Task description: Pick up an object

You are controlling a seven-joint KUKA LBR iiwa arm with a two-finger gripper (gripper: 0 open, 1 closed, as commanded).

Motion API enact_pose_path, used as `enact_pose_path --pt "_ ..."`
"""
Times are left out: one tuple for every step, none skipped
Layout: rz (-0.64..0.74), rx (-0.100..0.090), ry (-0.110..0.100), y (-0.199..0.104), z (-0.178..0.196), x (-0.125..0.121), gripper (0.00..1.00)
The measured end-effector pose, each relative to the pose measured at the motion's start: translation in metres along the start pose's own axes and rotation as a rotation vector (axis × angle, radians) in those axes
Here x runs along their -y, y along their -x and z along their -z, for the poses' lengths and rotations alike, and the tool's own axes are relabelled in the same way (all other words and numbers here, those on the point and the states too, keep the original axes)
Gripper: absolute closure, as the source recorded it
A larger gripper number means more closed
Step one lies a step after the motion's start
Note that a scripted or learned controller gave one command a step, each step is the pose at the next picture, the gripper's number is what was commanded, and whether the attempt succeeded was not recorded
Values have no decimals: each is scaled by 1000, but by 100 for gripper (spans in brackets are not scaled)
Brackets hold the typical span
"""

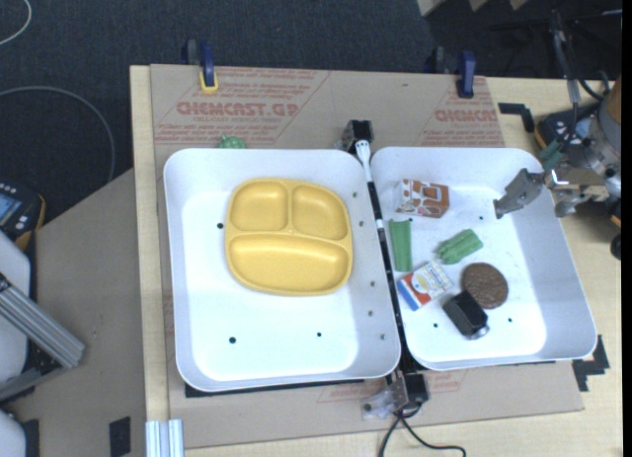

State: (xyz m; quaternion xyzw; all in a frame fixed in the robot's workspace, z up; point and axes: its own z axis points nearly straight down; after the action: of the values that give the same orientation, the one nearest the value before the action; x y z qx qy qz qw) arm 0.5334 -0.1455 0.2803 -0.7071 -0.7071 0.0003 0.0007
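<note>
Here, jaws [517, 193] over right bin's [553, 277] bare side (items leftward).

A robotics lab or test workshop, probably: left of the gripper [523, 191], two white bins [197, 277] sit on a cardboard sheet [267, 100] clamped by blue clamps [206, 62], over dark carpet [99, 11] with loose cables [59, 100].

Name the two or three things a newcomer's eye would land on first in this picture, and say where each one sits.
First comes the yellow tray, with three compartments, lying in the middle of the left bin. Next, the clutter in the right bin: a green block, a brown disc and a black object near its centre. Last, the hand hangs over that bin's far right part.
</note>
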Motion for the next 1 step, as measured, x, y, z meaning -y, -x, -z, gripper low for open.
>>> enact_pose_path --pt "1 1 4 0 11 -1 100"
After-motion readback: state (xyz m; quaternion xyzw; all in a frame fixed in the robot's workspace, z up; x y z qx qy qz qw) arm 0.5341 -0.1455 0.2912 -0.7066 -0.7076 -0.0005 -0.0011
